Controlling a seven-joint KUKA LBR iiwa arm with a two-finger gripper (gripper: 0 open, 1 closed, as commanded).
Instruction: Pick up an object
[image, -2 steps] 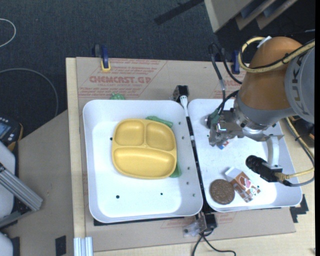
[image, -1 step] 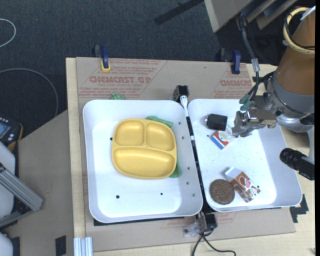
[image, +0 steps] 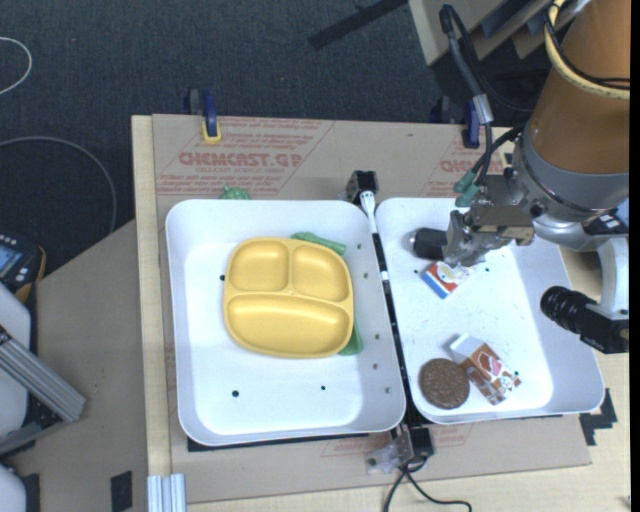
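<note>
My gripper (image: 458, 257) hangs low over the upper middle of the right bin (image: 540, 320), its tips right at a small white packet with red and blue print (image: 439, 281). A black object (image: 428, 242) lies just left of the gripper. Toward the bin's front sit a round brown cookie-like disc (image: 443, 383) and a brown and white snack packet (image: 486, 369). In the left bin (image: 200, 330) rests a yellow divided plate (image: 289, 297) with something green (image: 322, 243) poking out from under it.
The arm's grey and orange body (image: 585, 110) fills the upper right. A black cylinder on a bracket (image: 580, 315) stands at the right bin's right edge. Blue clamps (image: 209, 112) hold the cardboard base at the back. A black divider (image: 378, 270) runs between the bins.
</note>
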